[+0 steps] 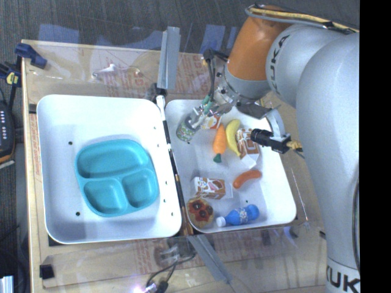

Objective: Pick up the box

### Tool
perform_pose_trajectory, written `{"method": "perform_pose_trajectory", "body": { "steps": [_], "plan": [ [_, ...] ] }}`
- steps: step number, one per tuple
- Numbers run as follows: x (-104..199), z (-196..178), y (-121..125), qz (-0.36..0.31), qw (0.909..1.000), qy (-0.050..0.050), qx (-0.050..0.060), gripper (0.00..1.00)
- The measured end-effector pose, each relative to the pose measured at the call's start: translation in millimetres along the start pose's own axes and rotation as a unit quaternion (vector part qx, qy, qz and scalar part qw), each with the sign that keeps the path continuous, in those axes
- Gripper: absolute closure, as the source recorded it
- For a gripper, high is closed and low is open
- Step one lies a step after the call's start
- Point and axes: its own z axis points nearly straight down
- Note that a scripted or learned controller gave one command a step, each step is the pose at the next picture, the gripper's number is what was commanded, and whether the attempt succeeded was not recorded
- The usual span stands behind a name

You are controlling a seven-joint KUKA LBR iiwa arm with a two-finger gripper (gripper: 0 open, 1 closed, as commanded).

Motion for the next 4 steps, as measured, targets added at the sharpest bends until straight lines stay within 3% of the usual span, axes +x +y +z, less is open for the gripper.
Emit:
{"method": "perform_pose_trajectory", "body": {
  "steps": [1, 2, 3, 4],
  "plan": [
    [-11.7, -49.7, 15.9, 0.004, 1.0000, 0.000, -0.001, 1.00],
    [-7.1, -49.3, 17.5, 0.009, 1.0000, 0.000, 0.000, 1.00],
    [-96.7, -54.6, -21.7, -0.001, 1.0000, -0.001, -0.001, 1.00],
    [-102.0, -18.6, -23.1, 0.002, 1.0000, 0.000, 0.000, 1.00]
  ]
}}
